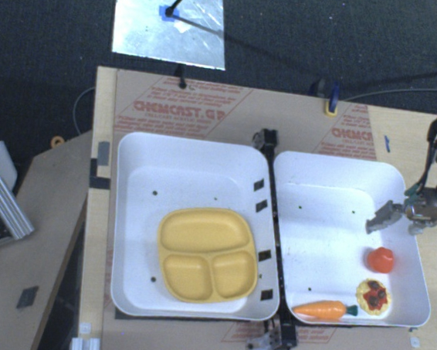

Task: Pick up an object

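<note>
White plastic forms the two shallow bins set side by side on the bench: the left bin (134, 200) and the right bin (334, 182). A yellow divided tray (206, 253) is seen lying flat in the left bin, toward its five o'clock part, with one long compartment at the top and two smaller ones below.

Three small things are gathered in the right bin's four-to-five o'clock corner. A red-orange tomato-like ball (380, 260) is placed near the right wall. Just below it, at its six o'clock, a small round yellow piece with red and dark topping (373, 296) is found. An orange carrot with a green tip (322, 309) is laid along the bin's lower edge, its tip close to the round piece.

The gripper (385, 217) is held at the right bin's three o'clock side, above the ball at its twelve o'clock and apart from it. Nothing is seen between the fingers; whether they are spread or pressed together cannot be told.
</note>
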`<state>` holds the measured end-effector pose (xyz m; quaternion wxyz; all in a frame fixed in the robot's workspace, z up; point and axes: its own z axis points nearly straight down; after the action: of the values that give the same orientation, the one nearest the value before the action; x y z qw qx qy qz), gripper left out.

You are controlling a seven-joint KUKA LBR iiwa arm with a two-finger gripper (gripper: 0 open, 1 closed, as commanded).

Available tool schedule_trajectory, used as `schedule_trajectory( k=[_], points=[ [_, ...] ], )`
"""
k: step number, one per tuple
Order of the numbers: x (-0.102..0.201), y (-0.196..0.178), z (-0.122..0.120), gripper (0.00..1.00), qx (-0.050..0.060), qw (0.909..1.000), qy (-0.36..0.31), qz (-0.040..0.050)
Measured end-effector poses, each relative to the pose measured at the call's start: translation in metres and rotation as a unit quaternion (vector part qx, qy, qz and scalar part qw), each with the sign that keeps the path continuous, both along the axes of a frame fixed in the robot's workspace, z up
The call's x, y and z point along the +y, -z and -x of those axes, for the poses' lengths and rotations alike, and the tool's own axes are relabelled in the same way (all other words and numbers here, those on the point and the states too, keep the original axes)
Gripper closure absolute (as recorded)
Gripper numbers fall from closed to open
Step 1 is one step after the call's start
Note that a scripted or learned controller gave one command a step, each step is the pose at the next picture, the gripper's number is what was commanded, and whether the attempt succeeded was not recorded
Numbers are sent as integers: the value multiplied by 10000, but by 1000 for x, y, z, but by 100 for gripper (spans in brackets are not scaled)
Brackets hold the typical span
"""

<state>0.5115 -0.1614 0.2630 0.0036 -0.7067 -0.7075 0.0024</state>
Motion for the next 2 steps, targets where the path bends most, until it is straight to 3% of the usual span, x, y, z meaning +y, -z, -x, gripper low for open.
schedule_trajectory(
  k=[1, 2],
  points=[
    [0, -5, -2, 0, -50, 10000, -15, 12],
    [7, 53, -9, 0, -31, 10000, -5, 4]
  ],
)
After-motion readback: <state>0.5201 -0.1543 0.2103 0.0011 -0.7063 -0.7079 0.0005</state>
